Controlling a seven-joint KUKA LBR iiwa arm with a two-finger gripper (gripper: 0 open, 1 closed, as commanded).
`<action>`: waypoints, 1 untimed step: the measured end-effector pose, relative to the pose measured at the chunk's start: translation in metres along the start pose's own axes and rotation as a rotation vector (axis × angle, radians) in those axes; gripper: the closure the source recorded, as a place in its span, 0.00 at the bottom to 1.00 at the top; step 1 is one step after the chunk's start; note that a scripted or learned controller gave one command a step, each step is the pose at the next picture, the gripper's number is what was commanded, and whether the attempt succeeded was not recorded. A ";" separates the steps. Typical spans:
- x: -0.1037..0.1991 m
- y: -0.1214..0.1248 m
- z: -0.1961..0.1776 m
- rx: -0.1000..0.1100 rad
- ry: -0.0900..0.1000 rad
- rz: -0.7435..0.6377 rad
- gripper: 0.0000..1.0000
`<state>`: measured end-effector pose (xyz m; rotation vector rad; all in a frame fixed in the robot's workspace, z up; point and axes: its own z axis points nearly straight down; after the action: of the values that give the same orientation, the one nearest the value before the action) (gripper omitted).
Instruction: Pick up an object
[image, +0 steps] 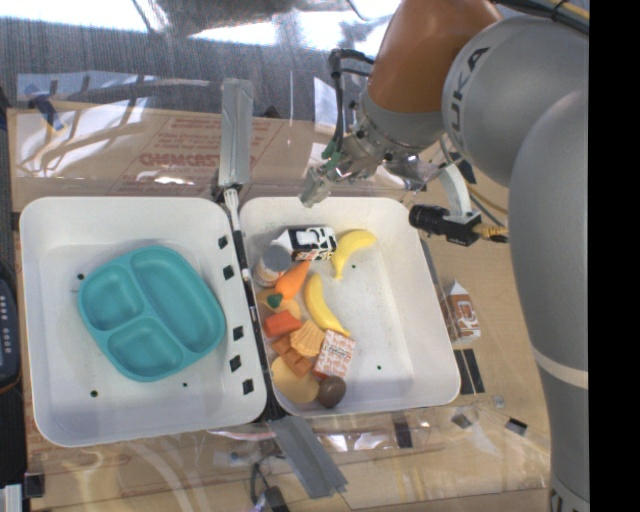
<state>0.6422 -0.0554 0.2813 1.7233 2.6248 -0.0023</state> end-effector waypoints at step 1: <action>-0.072 -0.015 -0.043 -0.001 -0.001 0.003 1.00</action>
<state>0.6568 -0.1270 0.3244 1.7271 2.6206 -0.0011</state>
